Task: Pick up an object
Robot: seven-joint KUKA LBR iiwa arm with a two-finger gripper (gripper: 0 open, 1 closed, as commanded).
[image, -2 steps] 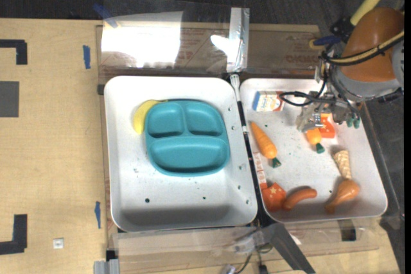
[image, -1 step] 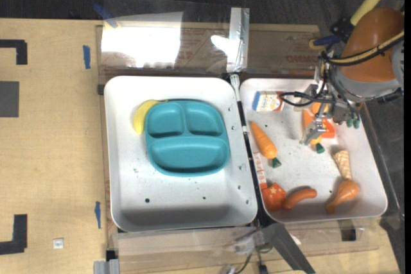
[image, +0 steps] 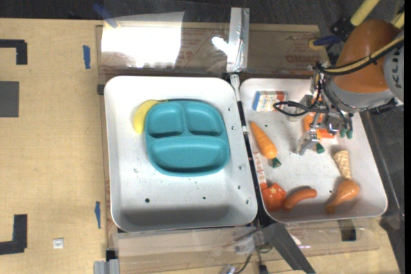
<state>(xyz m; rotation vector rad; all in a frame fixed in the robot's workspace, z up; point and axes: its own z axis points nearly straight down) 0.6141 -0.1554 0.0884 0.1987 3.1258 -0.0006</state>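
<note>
1. Reaching in from the right, the grey arm with its orange band (image: 366,58) hangs over the right bin (image: 376,192), and its gripper (image: 313,144) points down into the upper middle of that bin.
2. The fingers (image: 303,147) look slightly apart, with bare white floor showing between the tips and nothing caught there; cables and small parts crowd the wrist, so this reading is only probable.
3. A toy carrot (image: 264,140) with a green stub lies slantwise near the bin's left wall, just left of the fingertips and apart from them.
4. A small white packet with blue and red print (image: 266,101) sits in the upper left corner of the same bin.
5. A small orange piece (image: 324,131) shows just under the wrist, partly hidden by the hardware.
6. A pale bread-like piece (image: 343,163) lies to the lower right of the gripper, and below it rests an orange-brown pear-shaped toy (image: 343,194).
7. Along the near wall lie a sausage-like toy (image: 300,196) and, touching its left end, a red tomato-like toy (image: 272,196) in the lower left corner.
8. The left bin (image: 128,196) holds a teal divided plate (image: 186,137) with a yellow object (image: 140,115) peeking out from under its left edge.
</note>
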